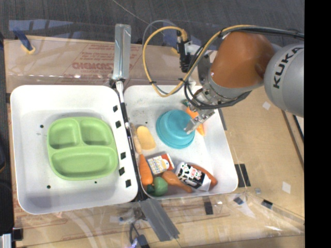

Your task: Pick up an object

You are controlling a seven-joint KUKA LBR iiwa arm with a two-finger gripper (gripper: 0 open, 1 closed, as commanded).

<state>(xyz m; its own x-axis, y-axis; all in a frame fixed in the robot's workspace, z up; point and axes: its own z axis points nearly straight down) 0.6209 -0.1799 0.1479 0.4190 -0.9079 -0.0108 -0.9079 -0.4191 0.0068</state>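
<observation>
Left bin point(20, 138) holds a green divided plate point(81, 148). Right bin point(227, 159) holds a blue bowl point(175, 128) at centre, cartons point(194, 175) and toy vegetables point(155, 182) toward six o'clock. The end effector point(195, 122) sits at the bowl's three o'clock rim; its opening cannot be made out.

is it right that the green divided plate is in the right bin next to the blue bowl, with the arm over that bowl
Not quite. The camera view shows the green divided plate alone in the left bin, not the right one. The blue bowl does sit in the right bin, with the gripper over its edge.
</observation>
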